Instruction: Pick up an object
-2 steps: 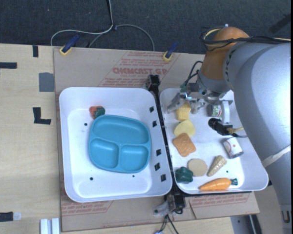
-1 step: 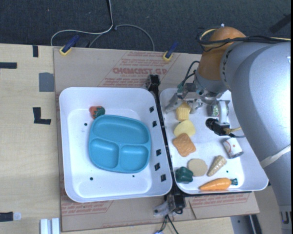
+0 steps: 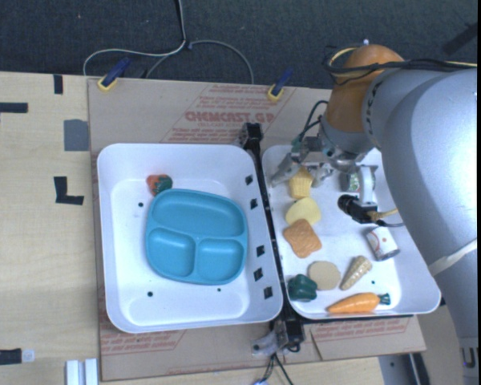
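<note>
My gripper hangs over the far left part of the right bin. It is open, and its two grey fingers splay out just above a small yellow corn-like piece. Nothing sits between them. Below that piece lie a pale yellow lump, an orange waffle-like piece, a tan round piece, a green piece, a carrot and a cream cone.
The left bin holds a blue divided plate and a small red and green piece at its far left. A white and red item lies at the right bin's right side. The black divider separates the bins.
</note>
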You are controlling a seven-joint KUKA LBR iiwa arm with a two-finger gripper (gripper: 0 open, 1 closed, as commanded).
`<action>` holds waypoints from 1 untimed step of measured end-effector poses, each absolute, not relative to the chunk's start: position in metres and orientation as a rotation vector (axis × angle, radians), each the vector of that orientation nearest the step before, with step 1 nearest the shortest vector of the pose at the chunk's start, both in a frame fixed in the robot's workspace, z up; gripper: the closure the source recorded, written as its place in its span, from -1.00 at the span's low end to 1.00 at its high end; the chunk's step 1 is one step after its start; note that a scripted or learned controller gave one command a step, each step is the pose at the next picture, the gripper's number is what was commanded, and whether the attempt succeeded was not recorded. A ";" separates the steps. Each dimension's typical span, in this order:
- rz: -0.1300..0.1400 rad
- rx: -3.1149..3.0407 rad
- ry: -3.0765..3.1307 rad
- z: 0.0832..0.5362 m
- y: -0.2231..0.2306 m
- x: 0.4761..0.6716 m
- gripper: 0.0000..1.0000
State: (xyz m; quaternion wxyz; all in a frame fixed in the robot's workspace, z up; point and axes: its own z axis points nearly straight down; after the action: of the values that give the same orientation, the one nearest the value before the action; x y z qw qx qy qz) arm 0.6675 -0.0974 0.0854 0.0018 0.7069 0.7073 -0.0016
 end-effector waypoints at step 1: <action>-0.008 2.219 2.220 0.085 -0.097 0.668 -1.00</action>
State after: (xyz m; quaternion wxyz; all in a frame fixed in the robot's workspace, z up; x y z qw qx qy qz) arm 0.6679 -0.0970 0.0854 0.0017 0.7070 0.7072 -0.0026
